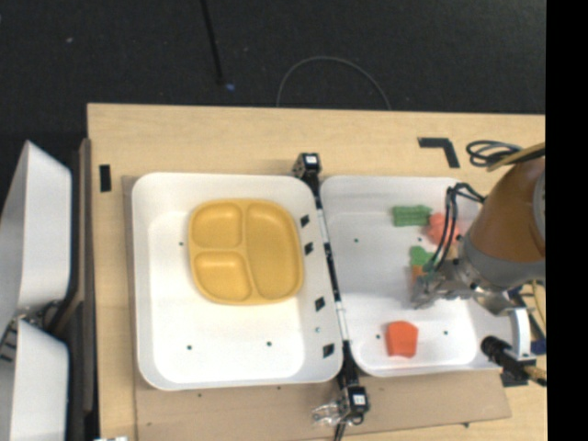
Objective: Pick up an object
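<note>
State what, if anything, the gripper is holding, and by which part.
It cannot be told. The gripper is low in the right bin beside small green and orange pieces, but its tips are too blurred to show any hold.

Even, diffuse overhead light falls on the bench, and the two white bins, left and right, come out bright and nearly washed, with only faint soft shadows along their rims. The floor beyond the bench is dim, almost black. The picture is low in resolution and slightly soft throughout, so small items in the right bin blur at their edges
</note>
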Robot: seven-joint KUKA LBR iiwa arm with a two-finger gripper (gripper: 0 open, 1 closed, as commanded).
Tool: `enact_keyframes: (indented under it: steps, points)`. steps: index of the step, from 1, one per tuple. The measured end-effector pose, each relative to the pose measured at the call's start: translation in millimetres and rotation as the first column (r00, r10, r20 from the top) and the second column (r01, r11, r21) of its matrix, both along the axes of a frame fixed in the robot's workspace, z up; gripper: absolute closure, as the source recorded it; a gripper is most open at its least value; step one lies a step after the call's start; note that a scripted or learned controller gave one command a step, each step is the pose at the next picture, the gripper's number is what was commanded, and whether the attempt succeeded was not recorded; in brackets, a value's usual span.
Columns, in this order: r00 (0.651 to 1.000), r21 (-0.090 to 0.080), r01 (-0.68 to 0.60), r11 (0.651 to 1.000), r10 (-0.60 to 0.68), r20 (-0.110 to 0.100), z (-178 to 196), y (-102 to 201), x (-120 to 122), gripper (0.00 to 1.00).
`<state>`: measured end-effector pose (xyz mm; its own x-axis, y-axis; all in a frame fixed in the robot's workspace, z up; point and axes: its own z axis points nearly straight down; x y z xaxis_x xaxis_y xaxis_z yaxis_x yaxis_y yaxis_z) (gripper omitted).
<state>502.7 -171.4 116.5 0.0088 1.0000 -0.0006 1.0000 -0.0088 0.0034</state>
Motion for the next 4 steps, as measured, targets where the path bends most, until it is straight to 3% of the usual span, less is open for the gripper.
enact_keyframes:
  steps: [2, 3, 4]
  points:
    - [1.0, -0.003, -0.012, 1.0, 0.012, 0.005, 115.2, -10.7, 10.3, 1.0]
    - [1.0, -0.002, -0.013, 1.0, 0.013, 0.003, 150.0, -11.8, 11.8, 1.0]
    - [1.0, 0.0, -0.017, 1.0, 0.017, 0.001, 156.0, 42.1, 24.4, 1.0]
